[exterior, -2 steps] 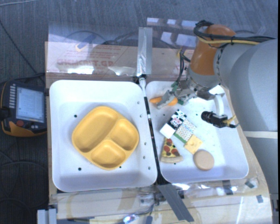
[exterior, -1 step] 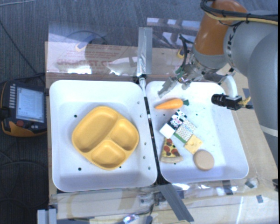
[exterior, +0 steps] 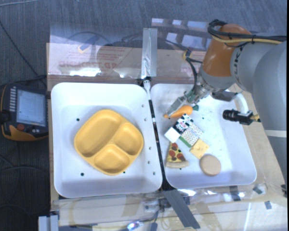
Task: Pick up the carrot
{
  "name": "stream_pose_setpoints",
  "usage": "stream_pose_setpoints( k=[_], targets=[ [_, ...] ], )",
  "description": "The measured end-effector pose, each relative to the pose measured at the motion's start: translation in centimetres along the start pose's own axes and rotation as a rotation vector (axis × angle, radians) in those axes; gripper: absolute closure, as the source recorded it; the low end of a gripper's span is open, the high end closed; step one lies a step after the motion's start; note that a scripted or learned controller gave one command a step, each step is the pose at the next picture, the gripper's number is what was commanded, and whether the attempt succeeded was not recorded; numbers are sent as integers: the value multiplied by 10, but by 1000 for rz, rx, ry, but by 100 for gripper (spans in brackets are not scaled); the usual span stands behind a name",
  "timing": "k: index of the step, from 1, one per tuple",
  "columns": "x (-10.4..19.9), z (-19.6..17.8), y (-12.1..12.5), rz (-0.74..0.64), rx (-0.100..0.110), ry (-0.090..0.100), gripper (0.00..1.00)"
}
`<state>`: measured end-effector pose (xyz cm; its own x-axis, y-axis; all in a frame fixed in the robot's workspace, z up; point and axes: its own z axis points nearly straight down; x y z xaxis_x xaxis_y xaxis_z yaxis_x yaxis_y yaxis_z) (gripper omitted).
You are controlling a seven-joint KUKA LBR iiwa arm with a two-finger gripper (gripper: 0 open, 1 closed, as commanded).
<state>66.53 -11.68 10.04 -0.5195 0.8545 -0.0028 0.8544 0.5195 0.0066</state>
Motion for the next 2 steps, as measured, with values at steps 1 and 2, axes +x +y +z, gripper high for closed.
stream_pose_setpoints(
  k=[1, 2],
  targets=[
    [-7, 10, -55, -116, -1, -5, 0],
    [11, 11, -5, 289, -1, -5, 0]
  ],
)
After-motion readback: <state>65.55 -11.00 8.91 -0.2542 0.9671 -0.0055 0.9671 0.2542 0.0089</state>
